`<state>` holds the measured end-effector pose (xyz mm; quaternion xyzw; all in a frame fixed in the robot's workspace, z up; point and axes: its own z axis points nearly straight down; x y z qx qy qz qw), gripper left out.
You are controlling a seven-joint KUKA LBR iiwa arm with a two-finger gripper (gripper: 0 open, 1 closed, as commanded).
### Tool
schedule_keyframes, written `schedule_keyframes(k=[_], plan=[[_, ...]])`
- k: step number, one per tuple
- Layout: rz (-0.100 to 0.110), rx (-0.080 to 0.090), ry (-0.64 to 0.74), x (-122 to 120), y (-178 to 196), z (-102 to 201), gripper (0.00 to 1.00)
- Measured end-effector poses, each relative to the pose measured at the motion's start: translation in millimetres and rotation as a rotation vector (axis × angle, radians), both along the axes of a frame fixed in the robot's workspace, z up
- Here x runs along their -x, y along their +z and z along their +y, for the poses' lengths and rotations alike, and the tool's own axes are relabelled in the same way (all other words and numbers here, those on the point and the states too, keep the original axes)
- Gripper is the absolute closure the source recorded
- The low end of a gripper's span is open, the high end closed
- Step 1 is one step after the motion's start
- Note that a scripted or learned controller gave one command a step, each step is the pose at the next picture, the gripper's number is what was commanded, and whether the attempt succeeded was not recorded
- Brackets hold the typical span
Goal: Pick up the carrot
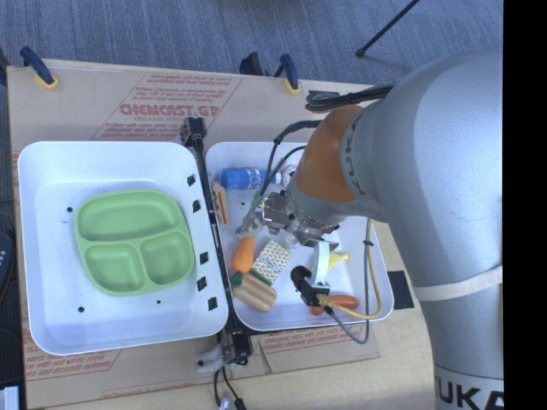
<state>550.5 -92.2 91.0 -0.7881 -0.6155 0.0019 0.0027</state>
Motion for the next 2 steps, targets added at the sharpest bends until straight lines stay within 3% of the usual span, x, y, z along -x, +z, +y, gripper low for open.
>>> schedule_keyframes(k=[1,2], plan=[[0.002,-0.001,0.004,-0.2,9.8,0.5,1.0],[-0.001,0.002,-0.324,-22.9,100.3,84.2,1.0]])
